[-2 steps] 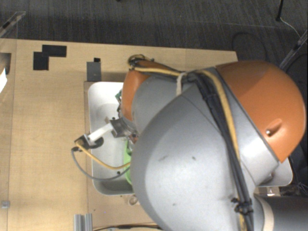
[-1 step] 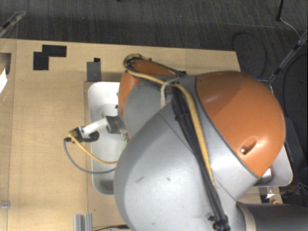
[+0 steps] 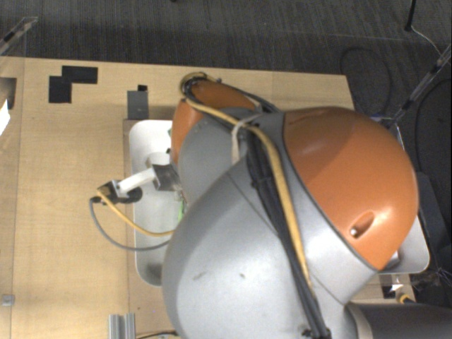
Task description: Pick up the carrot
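Carrot and claw both lie hidden under the arm.

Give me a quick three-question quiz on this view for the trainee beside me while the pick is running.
1. True or false: the arm hides a large part of the white bin from the camera.
2. What colour is the arm's large domed joint cover? A) orange B) blue C) green
3. Fill in: the black L-shaped mark lies near the upper ____ corner of the bench in the camera view.

Key: 1 true; 2 A; 3 left.
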Robot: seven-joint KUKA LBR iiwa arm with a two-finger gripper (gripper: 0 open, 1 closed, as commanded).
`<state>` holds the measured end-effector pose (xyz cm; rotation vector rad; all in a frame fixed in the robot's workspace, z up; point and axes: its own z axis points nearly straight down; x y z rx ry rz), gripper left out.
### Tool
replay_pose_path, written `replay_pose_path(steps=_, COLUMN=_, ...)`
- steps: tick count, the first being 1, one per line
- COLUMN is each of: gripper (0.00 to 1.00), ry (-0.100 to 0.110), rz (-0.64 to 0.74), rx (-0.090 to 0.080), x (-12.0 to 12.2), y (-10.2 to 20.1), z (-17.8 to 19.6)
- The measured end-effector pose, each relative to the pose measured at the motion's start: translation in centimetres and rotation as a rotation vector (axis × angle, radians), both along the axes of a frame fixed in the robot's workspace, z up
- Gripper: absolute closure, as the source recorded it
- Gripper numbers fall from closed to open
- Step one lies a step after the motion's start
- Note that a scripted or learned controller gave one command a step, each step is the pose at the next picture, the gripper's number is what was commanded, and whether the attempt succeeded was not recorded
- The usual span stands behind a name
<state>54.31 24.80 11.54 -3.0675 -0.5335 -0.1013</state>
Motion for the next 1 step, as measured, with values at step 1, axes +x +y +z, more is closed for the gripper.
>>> replay_pose_path(steps=1, gripper=1.00, ry=-0.004, rz=0.004, rx=0.001, x=0.16, y=0.11, z=0.92)
